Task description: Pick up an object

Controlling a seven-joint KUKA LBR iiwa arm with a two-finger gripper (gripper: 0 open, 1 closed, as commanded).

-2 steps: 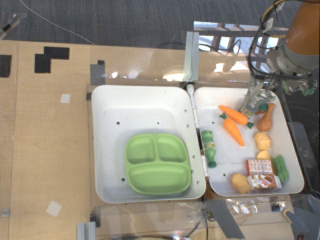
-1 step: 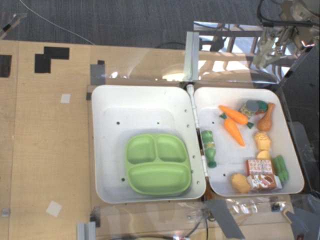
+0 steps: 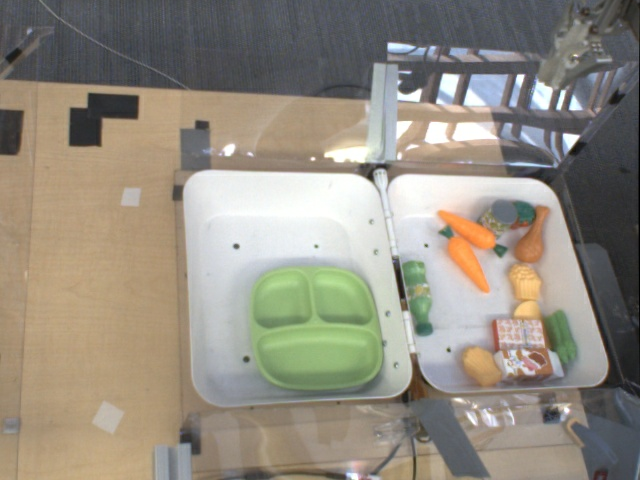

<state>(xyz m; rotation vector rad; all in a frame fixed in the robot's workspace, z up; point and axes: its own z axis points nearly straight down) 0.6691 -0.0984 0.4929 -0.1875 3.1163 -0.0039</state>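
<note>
Pickup [image 3: 523,353] target not yet chosen, as far as could be judged: nothing carried, no obj lifted. Lay loose in right bin [image 3: 440,343], all well apart from gripper [image 3: 578,40] and nearer the camera than it:

- carton, red/white, w/ yellow-orange lump [image 3: 481,366] touching on side away from gripper and green piece [image 3: 560,336] just beside on the other side.
- two carrots [image 3: 466,248], side by side, down and left of gripper.
- brown drumstick-like piece [image 3: 533,236] and dark round obj [image 3: 505,213], closest to gripper of the lot; exact kind of the latter not made out.
- small yellow piece [image 3: 525,283], between drumstick and carton.
- green bottle-ish thing [image 3: 417,298] against bin wall furthest from gripper.

Hung high past bin's far right corner, off the bench edge. Grip state: couldn't tell, too small & blurred. Nothing seen in it.

Farther out: left bin [image 3: 215,258] w/ green divided plate [image 3: 315,328], furthest from gripper.

Est. progress: about nil. Left to do: reach over bin, descend, close on an obj, lift.
</note>
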